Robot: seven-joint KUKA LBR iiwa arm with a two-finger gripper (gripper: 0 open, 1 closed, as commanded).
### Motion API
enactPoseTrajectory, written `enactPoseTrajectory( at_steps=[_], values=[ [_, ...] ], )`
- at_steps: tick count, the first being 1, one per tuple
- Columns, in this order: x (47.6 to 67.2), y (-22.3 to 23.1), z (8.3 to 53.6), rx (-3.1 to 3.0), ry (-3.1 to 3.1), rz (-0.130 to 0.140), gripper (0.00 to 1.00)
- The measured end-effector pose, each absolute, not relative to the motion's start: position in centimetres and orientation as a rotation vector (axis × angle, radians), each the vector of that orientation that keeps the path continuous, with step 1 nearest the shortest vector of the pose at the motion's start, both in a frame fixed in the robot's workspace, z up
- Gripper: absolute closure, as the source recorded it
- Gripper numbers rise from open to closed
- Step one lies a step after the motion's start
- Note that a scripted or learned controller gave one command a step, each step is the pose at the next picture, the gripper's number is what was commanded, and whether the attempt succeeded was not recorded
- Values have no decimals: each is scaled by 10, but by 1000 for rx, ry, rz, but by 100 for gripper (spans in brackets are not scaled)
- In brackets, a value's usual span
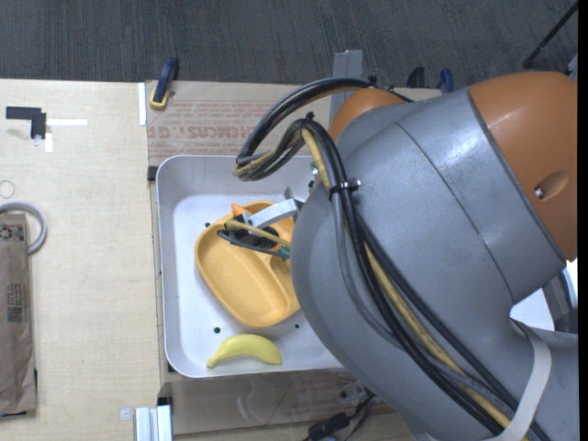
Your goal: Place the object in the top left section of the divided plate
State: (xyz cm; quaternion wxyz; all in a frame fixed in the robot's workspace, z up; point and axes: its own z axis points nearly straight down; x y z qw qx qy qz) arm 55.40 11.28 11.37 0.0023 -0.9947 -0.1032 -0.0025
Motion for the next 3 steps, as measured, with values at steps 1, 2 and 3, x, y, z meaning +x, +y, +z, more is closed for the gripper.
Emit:
enactPoseTrajectory(
  at_steps=[1, 2, 3],
  values=[
    [651, 196, 129, -3127, -309, 0, 100],
    [654, 160, 101, -3047, -740, -10, 100],
    [650, 116, 106, -3111, -329, -24, 100]
  ],
)
